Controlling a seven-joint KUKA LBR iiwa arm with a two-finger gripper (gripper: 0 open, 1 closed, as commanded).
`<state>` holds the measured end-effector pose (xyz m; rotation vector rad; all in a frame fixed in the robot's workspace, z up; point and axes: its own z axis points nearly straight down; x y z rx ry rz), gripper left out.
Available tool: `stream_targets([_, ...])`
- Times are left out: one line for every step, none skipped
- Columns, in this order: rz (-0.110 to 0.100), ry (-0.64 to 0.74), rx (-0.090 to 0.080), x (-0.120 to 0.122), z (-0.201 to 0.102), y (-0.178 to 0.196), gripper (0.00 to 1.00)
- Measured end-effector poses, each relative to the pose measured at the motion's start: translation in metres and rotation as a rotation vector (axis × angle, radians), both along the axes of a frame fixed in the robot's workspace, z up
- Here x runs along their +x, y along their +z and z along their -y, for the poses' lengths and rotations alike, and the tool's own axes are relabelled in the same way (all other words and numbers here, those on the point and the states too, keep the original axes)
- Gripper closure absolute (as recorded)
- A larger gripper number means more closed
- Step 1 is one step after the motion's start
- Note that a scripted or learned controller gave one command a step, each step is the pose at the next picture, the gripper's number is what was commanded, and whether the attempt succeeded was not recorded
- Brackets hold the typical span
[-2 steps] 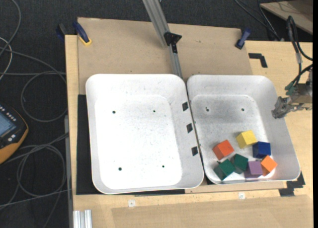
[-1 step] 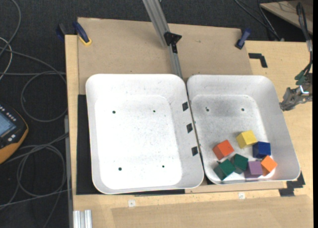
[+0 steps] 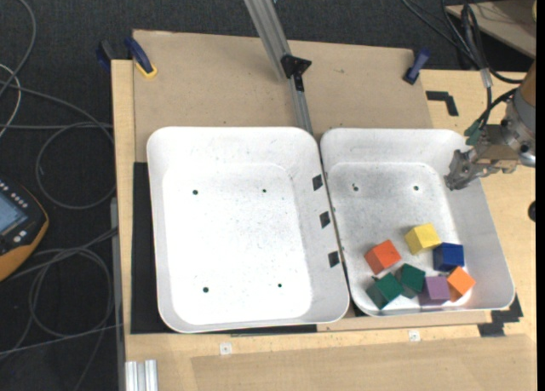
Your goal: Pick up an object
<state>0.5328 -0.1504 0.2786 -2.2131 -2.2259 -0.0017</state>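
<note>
- The claw (image 3: 460, 172) hangs over the upper right rim of the right bin (image 3: 383, 146), at the edge where the arm reaches in; whether it is apart or together I cannot tell, since it is small and seen at a slant. Nothing shows clamped in it.
- The things to pick sit well below and a little left of the claw, huddled in the bin's lower corner: an orange block (image 3: 383, 255), a yellow block (image 3: 422, 238), a blue block (image 3: 449, 255), two green blocks (image 3: 400, 283), a purple block (image 3: 436, 288) and a second orange block (image 3: 461, 281).
- They likely crowd there because the bin slopes or earlier handling pushed them; touching neighbours leave little room for a grasp.
- The left bin (image 3: 170, 151) lies far left of the claw.
</note>
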Motion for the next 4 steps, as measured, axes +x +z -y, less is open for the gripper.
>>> stream_targets([0.003,0.001,-0.001,0.012,-0.047,0.003,1.0])
stream_targets([0.003,0.001,-0.001,0.027,-0.097,0.001,1.0])
stream_targets([0.003,0.001,-0.001,0.043,-0.147,-0.005,1.0])
stream_targets([0.003,0.0,-0.001,0.045,-0.197,-0.004,1.0])
